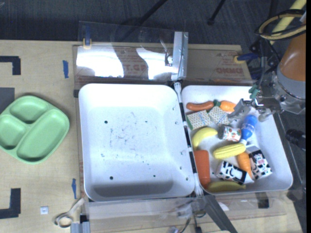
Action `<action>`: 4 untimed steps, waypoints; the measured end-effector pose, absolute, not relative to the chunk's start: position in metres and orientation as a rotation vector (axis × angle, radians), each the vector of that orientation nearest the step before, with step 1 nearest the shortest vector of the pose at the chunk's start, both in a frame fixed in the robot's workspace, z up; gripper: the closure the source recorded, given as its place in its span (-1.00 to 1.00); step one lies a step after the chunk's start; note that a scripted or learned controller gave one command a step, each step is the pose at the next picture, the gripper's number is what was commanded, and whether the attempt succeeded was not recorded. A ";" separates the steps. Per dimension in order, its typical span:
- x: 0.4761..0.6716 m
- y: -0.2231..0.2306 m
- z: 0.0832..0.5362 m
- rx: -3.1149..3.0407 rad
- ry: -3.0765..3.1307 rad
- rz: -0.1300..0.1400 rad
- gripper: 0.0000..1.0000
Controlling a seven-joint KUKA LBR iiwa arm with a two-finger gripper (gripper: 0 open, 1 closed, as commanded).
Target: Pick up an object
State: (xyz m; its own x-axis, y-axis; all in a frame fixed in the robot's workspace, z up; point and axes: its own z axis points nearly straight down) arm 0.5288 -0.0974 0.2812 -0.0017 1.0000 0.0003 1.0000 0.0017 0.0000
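The right bin (284,171) holds a crowd of toy foods. At its back lie a red sausage (200,106) and a small carrot (226,104), with checkered crackers (200,118) in front of them. A blue bottle (249,125) and a small can (232,133) sit in the middle. Nearer the front are a yellow lemon (204,135), a yellow corn cob (229,150), a red pepper (202,166) and a cow-patterned box (260,163). My gripper (242,107) hangs low over the back of this bin, just above the blue bottle and beside the carrot.
The left bin (131,140) stands beside the right one, sharing a middle rim. A green divided plate (31,128) lies on the bench at far left. A clear panel and a metal post (179,57) rise behind the bins. Cables hang at upper right.
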 end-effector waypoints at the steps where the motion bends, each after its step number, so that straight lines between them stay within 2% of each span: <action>1: 0.491 -0.152 0.156 -2.173 -2.268 0.000 -1.00; 2: 0.490 -0.179 0.100 -2.156 -2.290 -0.002 -1.00; 3: 0.490 -0.180 0.109 -2.160 -2.287 -0.003 1.00; 4: 0.490 -0.181 0.119 -2.164 -2.286 -0.005 1.00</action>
State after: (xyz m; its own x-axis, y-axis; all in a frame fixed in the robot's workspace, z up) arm 0.4904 -0.1808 0.1187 -0.0548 0.9985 -0.0022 0.9985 0.0548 0.0062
